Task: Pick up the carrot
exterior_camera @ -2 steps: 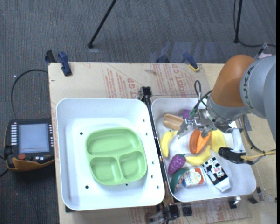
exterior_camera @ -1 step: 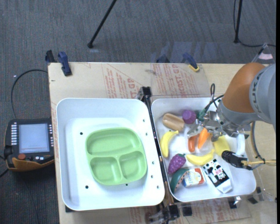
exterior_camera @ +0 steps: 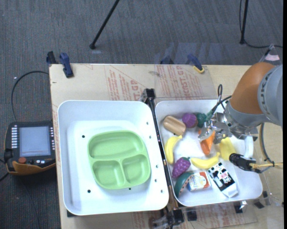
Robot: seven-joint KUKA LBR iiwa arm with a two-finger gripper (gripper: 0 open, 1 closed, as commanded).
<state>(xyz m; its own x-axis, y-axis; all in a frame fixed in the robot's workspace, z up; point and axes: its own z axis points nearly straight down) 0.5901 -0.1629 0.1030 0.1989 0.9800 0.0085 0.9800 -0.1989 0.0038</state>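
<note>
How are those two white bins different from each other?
The left bin holds one green divided tray lying flat; the right bin holds a jumble of toy food, such as bananas, grapes and a carrot. The arm reaches into the right bin, not the left. Both are shallow, white and side by side.

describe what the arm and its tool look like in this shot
The arm is a thick, rounded grey body with a broad orange band above the wrist. At its end sits the tool, a small cluster of dark and silver metal parts. A thin dark cable loops up beside the wrist, and thin green wiring runs along the tool's near side.
</note>
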